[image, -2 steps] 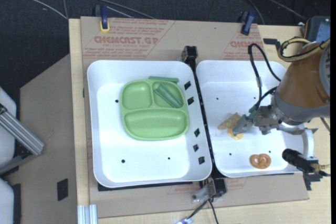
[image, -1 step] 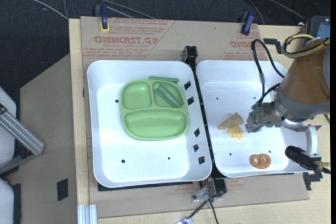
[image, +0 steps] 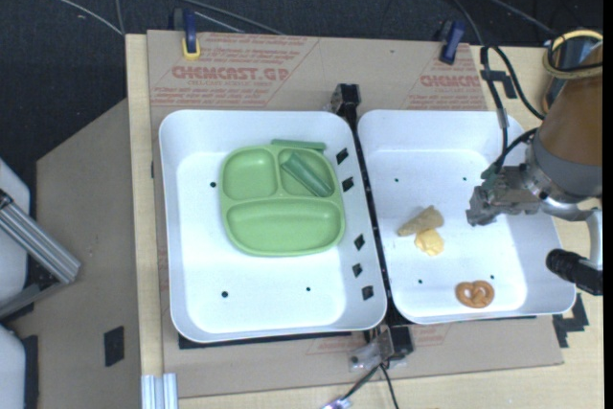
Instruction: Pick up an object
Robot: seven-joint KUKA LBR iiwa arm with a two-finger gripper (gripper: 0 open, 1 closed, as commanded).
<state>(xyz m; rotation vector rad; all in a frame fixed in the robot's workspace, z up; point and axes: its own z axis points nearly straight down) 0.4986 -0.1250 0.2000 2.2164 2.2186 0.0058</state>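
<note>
In the right bin [image: 450,134] lie a pale yellow wedge-shaped piece [image: 422,222], a round yellow piece [image: 430,243] just below it, and a brown pretzel [image: 475,294] near the front edge. My gripper [image: 487,204] hangs at the right side of this bin, a short way right of the yellow pieces and above the pretzel. Nothing shows between its fingers. In the left bin [image: 192,283] a green divided plate [image: 281,201] holds a darker green object [image: 306,173] in its upper right compartment.
A black divider with clips [image: 359,206] runs between the two bins. Blue clamps [image: 192,34] [image: 450,38] hold the cardboard board at the back. The arm's orange band [image: 575,115] stands over the bench's right edge.
</note>
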